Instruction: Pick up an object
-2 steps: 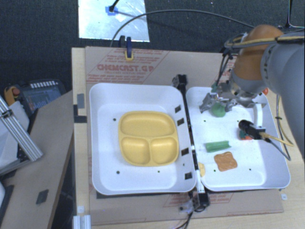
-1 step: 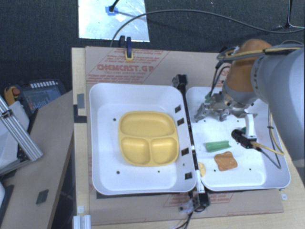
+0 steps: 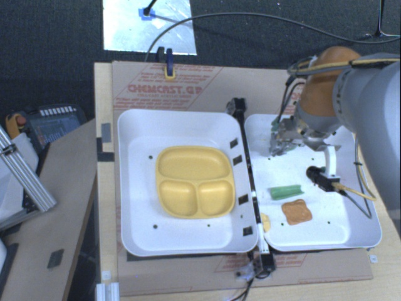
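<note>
Bins sit side by side on the worktop: the left bin holds a yellow divided tray, and the right bin holds a green piece, a brown piece just below it, and a small yellow bit by the near-left wall. Reaching in from the right, the arm carries its hand low over the far-left part of the right bin, well apart from those pieces. Whether it is spread or closed cannot be told.
</note>
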You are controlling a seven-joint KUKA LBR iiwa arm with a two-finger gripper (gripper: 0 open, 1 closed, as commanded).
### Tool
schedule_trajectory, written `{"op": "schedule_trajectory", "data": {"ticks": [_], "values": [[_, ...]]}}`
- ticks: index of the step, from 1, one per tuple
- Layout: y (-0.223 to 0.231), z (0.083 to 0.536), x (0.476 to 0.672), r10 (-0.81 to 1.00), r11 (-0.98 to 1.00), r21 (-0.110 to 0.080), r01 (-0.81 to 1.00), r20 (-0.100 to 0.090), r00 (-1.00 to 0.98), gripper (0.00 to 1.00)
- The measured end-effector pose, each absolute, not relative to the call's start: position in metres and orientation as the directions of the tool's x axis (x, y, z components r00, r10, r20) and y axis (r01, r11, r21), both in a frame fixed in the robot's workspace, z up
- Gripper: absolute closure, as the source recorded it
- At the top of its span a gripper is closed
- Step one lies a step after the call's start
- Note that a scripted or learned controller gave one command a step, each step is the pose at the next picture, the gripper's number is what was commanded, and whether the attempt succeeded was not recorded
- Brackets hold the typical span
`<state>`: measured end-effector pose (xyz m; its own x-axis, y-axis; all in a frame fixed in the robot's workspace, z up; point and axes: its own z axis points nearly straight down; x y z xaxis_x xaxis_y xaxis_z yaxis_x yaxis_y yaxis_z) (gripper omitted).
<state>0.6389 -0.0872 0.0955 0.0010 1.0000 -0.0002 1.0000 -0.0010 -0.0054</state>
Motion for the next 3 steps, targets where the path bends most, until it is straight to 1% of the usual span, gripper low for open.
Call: {"op": "schedule_trajectory", "data": {"ticks": [1,2,3], "values": [[-0.084,0.158,0.648,1.0,0.005,0.009,1.0,-0.001,-0.005,1.0],[-0.082,0.205,0.657,1.0,0.006,0.008,1.0,-0.001,-0.006,1.0],[-0.082,0.231,0.658,1.0,0.006,0.005,1.0,0.0,-0.006,1.0]]}}
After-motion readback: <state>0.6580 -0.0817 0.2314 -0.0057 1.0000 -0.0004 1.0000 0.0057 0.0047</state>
